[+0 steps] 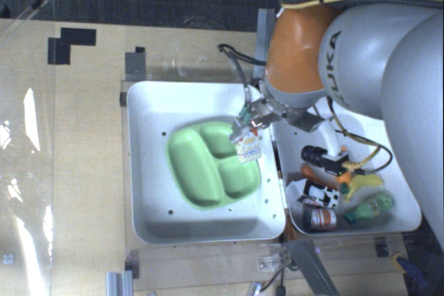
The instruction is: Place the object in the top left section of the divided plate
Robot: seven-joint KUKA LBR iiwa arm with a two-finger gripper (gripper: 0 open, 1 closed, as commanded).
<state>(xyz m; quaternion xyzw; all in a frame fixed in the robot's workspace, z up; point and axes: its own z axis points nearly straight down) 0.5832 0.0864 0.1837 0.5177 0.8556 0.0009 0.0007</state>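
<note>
A pale wooden bench (62,170) is bearing two shallow white bins side by side, with dark ribbed flooring lying beyond it; the left bin (149,218) is smooth moulded plastic, holding a glossy green divided plate (201,173) with rounded sections; the gripper (248,127) is hanging over the plate's upper right section, its fingers pinching a small white crinkled packet (249,145); the right bin (409,215) is holding a can (322,220), a green bottle (368,208) and clutter.

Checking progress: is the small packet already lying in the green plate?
Cannot tell. The packet hangs at the gripper over the plate's upper right edge; contact is unclear.
</note>
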